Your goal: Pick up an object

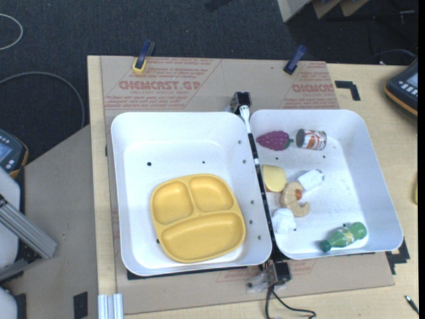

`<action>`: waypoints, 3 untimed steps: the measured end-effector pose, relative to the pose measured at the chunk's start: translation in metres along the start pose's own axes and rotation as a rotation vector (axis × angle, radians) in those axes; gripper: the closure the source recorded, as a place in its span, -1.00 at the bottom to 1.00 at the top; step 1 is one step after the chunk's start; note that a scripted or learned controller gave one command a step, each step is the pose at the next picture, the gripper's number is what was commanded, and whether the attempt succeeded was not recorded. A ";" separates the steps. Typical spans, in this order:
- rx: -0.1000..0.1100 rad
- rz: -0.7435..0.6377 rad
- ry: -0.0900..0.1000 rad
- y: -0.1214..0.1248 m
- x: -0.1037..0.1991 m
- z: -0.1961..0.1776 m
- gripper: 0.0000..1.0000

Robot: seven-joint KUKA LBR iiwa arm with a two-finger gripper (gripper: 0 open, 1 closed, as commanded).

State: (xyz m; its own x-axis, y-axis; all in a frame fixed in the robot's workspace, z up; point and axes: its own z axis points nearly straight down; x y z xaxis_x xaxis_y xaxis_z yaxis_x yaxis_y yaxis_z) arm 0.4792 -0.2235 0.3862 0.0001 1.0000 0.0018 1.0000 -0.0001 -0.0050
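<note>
Your pickable stuff all sits in the right bin (372, 178). The left bin (133, 151) carries just a yellow divided plate (197, 216), lying flat toward its front, probably the drop side.

Right bin, back to front: a purple grape bunch (273, 139) just beside a small can (311, 139) lying on its side near the back wall. Both are a little apart from the rest, so they look like your easiest targets. Mid-bin, hard against the divider wall, a tight cluster: a yellow piece (273, 177), a round tan item (295, 198), and a white object (310, 179) touching or nearly touching each other, with another white lump (284, 220) in front. I can't tell what the white ones are. They're crowded and close to the wall, so I'd judge them poor grasps. A green bottle (343, 237) lies on its side near the front edge, well apart from the cluster, but the rim is close.

End effector: I can't tell its state from this frame. No pick has begun.

The table (199, 78) is brown board, clamped at the back to keep the bins fixed.
</note>
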 end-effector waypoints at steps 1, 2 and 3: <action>-0.002 -0.003 0.000 0.040 0.000 0.036 1.00; -0.022 0.000 -0.009 -0.001 0.003 -0.093 1.00; 0.001 0.000 0.000 0.009 0.000 -0.015 1.00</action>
State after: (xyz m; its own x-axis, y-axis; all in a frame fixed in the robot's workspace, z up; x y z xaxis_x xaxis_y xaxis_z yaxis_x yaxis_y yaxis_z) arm 0.4885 -0.2236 0.4016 0.0003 1.0000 0.0017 1.0000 -0.0003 -0.0060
